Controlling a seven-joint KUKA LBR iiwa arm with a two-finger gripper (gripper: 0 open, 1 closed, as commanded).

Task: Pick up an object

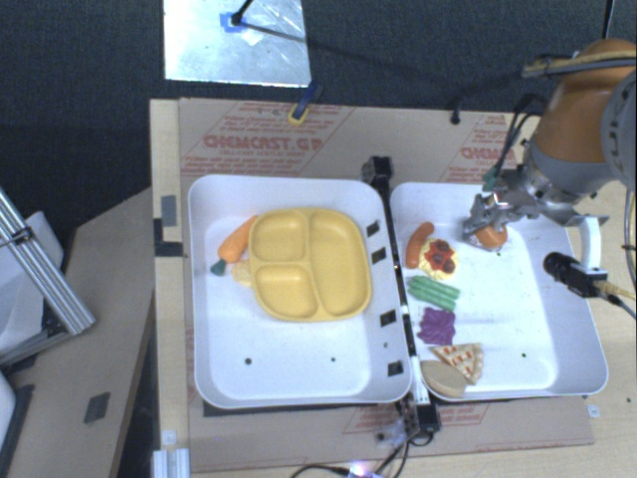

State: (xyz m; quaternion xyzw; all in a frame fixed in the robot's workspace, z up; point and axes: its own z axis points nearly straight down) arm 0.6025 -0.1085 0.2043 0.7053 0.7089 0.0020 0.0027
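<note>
An orange round toy food piece (pixel 491 235) is sitting right under the fingers (pixel 486 217) in the right bin (pixel 567 366) — whether they are gripping it, I cannot tell. Beside them, toward the divider, a hot dog (pixel 419 244) and pizza slice (pixel 460 357) are lying — the yellow tray (pixel 304 264) is resting in the left bin (pixel 214 357).

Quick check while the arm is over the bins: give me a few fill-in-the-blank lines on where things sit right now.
1. The yellow divided tray lies in the ____ bin.
2. The toy carrot touches the tray's ____ edge.
3. The pizza slice lies in the ____ bin.
4. The gripper hangs over a small ____ object.

Missing words: left; left; right; orange
</note>
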